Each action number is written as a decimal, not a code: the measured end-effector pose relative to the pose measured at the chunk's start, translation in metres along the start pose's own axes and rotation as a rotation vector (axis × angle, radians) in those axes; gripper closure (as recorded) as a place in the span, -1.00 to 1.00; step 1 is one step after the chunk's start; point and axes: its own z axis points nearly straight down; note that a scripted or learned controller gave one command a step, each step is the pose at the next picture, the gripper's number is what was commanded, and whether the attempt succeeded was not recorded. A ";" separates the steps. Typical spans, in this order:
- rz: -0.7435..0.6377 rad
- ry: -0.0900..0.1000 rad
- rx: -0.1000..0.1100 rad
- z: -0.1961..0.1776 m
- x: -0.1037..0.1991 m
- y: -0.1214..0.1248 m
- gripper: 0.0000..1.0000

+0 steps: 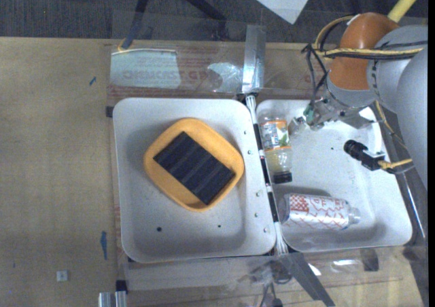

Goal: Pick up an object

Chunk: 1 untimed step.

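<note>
The right bin (387,227) has bare floor at its middle, with 2 bottles at its edges. The small bottle (276,149) hugs the left wall, cap toward the near rim. The end effector (314,114) hangs just right of it; its grip is hidden.

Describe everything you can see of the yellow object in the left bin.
The yellow object is a rounded, squarish pad or tray, seemingly plastic or foam, with a dark ribbed rectangular panel set into its top. It lies flat, turned diagonally, near the middle of the left bin, resting on the bin's floor. Nothing else touches it; the gripper is over the right bin.
</note>
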 end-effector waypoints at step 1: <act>0.004 0.015 -0.003 -0.020 0.010 -0.052 -1.00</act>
